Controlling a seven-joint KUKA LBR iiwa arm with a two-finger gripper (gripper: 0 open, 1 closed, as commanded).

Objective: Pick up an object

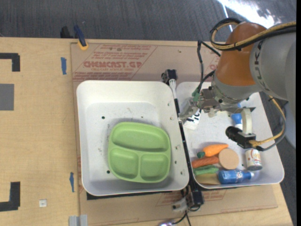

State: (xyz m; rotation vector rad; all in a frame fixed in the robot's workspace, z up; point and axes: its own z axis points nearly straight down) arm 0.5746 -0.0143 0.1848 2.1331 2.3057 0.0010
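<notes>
Camera view looks down on the table [37,140], a pale wooden surface carrying two shallow white bins side by side. Over the right bin [275,171] hangs the arm [263,46], grey with its orange band, reaching in low above that bin's upper left corner. Its hand [200,105] sits down near the bin floor, close to the shared wall; from this angle the wrist covers it, and I cannot tell how wide it stands or whether anything is in it. The left bin [89,107] holds a green divided tray [139,150], lying flat and alone, well apart from the arm. All the likely pickable things crowd the right bin's lower edge: a blue bottle [235,176] lying on its side, a carrot [214,150], a round tan disc [229,158] and a small can [253,158]. They lie packed together, probably tipped in loosely, so a clean grasp likely calls for singling out one.
</notes>
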